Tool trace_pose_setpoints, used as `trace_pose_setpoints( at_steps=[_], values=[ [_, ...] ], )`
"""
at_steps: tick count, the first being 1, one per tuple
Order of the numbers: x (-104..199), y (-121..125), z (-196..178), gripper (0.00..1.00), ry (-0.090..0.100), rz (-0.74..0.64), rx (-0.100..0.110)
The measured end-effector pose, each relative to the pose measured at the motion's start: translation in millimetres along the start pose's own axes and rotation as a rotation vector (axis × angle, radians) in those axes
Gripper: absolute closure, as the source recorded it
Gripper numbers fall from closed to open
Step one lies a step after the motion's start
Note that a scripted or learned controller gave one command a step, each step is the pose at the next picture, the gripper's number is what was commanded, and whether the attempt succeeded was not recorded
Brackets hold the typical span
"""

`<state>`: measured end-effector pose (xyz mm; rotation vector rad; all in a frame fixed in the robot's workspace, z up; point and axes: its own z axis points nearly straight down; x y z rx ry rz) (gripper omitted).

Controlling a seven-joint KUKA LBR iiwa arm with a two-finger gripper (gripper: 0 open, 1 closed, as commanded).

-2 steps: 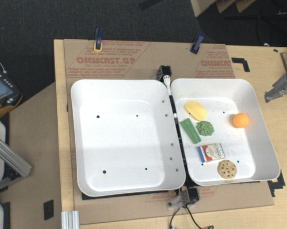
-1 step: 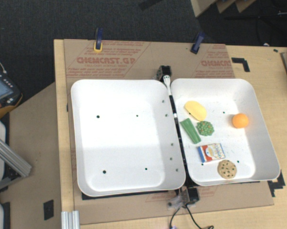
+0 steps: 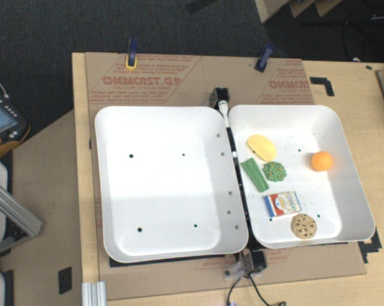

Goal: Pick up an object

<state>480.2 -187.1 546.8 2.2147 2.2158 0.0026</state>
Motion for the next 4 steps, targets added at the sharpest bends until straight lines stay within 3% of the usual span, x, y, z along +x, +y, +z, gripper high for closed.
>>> trace_pose_setpoints(
  at_steps=[1,2,3,4],
  values=[
    [-17,-3,156,1.0,0.01,0.003,0.023],
    [-22,-4,255,1.0,0.008,0.002,0.016],
    [32,0,184,1.0,0.003,-0.007,-0.002],
    [87,-4,274,1.0,0.009,-0.005,0.017]
  ],
)
